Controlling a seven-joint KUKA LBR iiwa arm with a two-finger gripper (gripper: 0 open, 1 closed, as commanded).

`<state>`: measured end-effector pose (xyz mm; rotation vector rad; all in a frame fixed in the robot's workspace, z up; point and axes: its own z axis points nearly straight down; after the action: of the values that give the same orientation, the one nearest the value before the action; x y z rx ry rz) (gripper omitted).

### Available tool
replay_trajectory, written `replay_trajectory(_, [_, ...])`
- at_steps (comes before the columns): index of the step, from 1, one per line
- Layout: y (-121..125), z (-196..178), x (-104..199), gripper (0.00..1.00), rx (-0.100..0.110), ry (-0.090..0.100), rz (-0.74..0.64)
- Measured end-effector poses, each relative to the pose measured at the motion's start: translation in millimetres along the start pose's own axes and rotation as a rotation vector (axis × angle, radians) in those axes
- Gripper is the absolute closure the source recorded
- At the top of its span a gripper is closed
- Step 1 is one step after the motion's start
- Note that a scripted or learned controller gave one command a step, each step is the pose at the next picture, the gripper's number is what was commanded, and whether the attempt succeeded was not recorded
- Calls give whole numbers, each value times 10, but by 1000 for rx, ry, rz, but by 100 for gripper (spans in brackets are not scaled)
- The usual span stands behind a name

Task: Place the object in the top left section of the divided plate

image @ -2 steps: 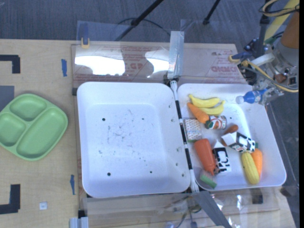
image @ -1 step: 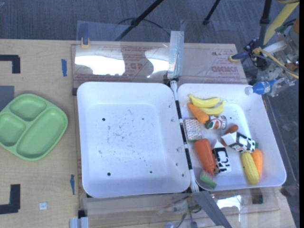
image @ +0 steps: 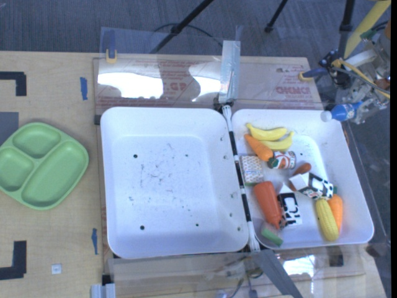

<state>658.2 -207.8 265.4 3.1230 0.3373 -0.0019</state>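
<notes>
On my far left the green divided plate [image: 42, 165] sits on the wooden bench [image: 62, 73], well apart from the bins. Next comes the left bin [image: 167, 179], then the right bin [image: 353, 185], which holds a banana [image: 268, 131], carrots [image: 268, 202], a small can [image: 284, 161], a corn cob [image: 326, 218] and some cartons. At the upper right I see the gripper [image: 360, 92] beyond the bin's corner; I cannot tell its opening.
</notes>
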Motion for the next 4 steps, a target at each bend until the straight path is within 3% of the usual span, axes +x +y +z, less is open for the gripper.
replay_trajectory(1, [141,76,-20,100,0,0,2])
replay_trajectory(4, [116,-230,7,100,-3,0,-8])
